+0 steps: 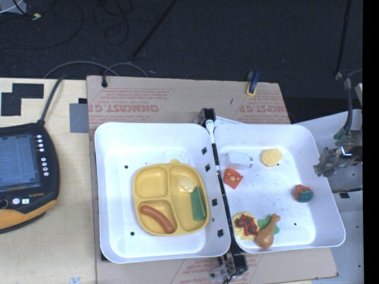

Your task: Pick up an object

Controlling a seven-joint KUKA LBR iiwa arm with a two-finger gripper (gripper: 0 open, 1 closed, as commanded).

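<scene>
Metal jaws (333,158) at right bin's (323,232) right edge, state unclear; nothing lifted, small red-green toy (304,193) nearest.

single fixed camera above bench, slanted down on both bins (118,136).

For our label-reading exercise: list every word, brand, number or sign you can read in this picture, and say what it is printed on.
"CHEMCAST", in red, upside down, on the cardboard sheet behind the bins, left print.
"CHEMCAST", same print again, toward the right.
Red print on the cardboard's front edge: too cut off to read.
Handheld controller's screen: too blurred to read.
</scene>
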